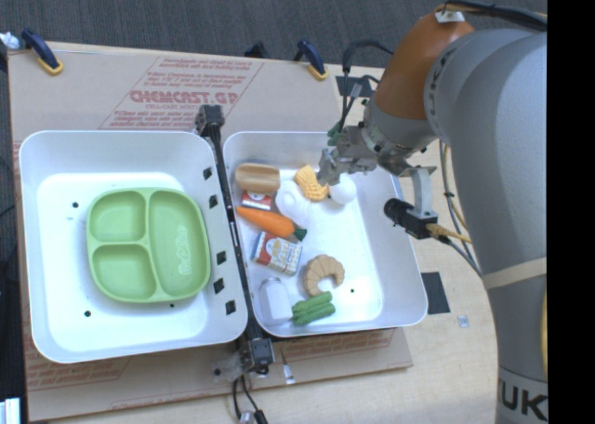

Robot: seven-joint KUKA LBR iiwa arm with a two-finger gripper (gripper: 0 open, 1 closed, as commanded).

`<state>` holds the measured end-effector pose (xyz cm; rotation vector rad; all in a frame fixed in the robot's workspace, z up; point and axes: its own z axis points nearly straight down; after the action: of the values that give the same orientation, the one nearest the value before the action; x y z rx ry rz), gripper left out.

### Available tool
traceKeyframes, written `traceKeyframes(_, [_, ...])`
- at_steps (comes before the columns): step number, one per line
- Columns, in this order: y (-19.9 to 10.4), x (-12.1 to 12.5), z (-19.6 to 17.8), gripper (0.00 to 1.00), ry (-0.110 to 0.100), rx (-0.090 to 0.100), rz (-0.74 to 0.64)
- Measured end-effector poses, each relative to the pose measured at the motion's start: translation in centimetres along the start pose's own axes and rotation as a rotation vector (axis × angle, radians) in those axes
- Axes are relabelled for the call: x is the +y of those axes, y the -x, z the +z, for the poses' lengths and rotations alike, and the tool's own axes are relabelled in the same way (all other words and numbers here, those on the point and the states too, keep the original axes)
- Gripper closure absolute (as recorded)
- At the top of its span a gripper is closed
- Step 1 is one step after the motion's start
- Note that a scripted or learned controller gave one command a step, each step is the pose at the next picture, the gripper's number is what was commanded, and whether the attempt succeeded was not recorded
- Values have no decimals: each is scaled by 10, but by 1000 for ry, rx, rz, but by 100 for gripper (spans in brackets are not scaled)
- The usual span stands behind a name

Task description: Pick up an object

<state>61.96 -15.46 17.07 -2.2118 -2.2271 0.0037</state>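
My fingers [327, 169] hang over the right bin [402, 269], toward its 12 o'clock edge, just at the yellow corn [312, 184]. Cannot tell from this angle whether they are open, closed, or gripping anything.

Right bin contents: hot dog bun [257, 177] at 10 o'clock, corn and a white egg [343, 192] near 12, carrot [267, 221] running across the middle-left, small printed carton [278, 253] below it (label too small to read), croissant [323, 272] near centre-low, green beans [312, 309] at 6 o'clock, a clear cup [274, 298] at 7.

Left bin [37, 255]: green divided plate [148, 245], centred.

Counter [112, 87] is cardboard, red print reads "CHEMCAST GP"; the smaller lines are illegible. My arm [507, 115] enters from 3 o'clock; white letters "UK" on its base at 5 o'clock.
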Motion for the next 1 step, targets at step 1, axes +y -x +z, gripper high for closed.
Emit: traceKeyframes(1, [20,-70,-41,100,2,0,3])
